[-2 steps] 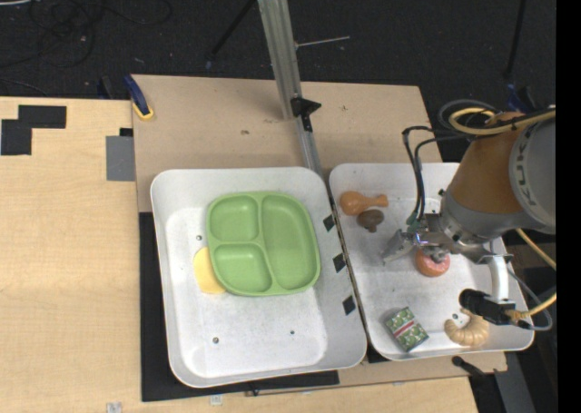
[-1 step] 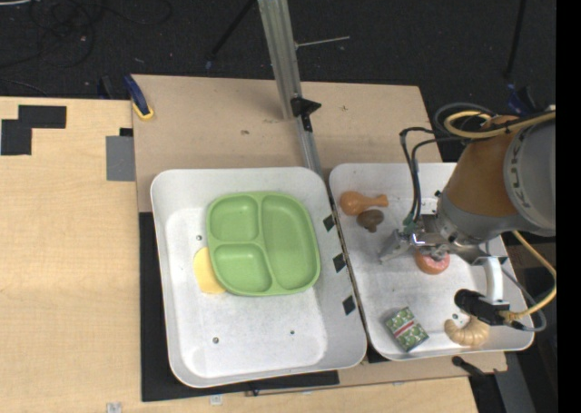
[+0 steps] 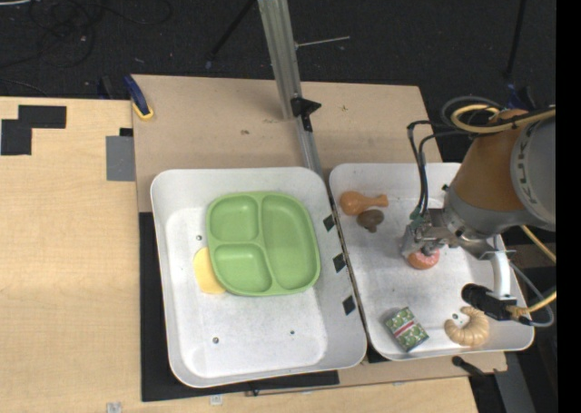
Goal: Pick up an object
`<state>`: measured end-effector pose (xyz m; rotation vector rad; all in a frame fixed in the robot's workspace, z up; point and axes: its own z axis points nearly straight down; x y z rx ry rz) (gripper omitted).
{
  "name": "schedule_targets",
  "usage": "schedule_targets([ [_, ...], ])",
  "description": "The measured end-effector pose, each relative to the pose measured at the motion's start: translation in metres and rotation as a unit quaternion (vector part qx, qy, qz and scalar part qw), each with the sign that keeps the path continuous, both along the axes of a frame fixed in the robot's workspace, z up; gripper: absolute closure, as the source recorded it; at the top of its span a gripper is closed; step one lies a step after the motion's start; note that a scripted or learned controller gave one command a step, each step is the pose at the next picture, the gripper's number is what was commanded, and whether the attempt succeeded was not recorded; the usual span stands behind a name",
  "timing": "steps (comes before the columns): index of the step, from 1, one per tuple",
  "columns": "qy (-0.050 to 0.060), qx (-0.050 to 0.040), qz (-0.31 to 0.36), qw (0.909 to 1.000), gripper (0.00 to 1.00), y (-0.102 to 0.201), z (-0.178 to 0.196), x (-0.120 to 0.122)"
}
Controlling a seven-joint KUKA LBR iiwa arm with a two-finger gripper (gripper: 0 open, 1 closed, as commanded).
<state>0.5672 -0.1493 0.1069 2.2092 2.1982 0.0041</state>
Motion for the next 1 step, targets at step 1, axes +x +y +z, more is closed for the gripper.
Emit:
schedule_targets([
  [1,0.009,0.0078,0.003,0.9999,1.00,-0.0005,0.0631,0.0024],
])
